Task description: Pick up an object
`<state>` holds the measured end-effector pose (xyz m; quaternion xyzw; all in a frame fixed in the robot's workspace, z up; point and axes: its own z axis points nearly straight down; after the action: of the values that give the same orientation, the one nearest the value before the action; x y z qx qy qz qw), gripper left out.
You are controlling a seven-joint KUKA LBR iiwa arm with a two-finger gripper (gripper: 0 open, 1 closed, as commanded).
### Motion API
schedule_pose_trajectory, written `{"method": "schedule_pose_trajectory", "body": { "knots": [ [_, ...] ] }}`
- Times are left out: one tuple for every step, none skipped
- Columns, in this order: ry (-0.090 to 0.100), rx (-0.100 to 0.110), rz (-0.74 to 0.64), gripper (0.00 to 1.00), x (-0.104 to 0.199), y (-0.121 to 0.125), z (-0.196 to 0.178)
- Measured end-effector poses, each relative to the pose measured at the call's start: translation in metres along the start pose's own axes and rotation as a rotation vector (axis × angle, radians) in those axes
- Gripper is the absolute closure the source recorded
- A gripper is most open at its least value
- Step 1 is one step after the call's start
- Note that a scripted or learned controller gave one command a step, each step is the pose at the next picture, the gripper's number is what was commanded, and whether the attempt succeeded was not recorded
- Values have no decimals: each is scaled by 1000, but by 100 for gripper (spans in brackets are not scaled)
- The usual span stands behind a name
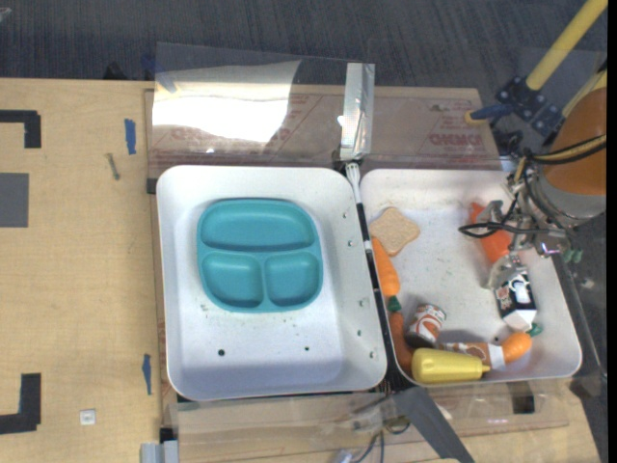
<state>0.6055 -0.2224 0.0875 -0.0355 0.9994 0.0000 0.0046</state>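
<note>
Objects lie scattered in the right bin [569, 360]; the gripper [511, 276] hangs low over its right side, near a small black-and-white item [518, 297]. Approach step, I judge; its grip state I cannot tell; next comes closing on that item.

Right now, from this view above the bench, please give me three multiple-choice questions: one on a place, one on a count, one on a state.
1. The teal plastic divided tray lies in:
A. the left white bin
B. the right white bin
C. the wooden bench top

2. The tray's compartments number:
A. two
B. three
C. five

3. The yellow plastic bottle is:
A. upright
B. on its side
C. hanging

Answers: 1 A, white bin floor surrounds it; 2 B, one long, two small; 3 B, it lies flat at the near wall.
</note>
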Motion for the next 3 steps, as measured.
{"method": "schedule_pose_trajectory", "body": {
  "knots": [
    [2,-1,-28,0,26,3,-1],
    [0,0,49,0,18,42,-1],
    [0,1,65,0,36,30,-1]
  ]
}}
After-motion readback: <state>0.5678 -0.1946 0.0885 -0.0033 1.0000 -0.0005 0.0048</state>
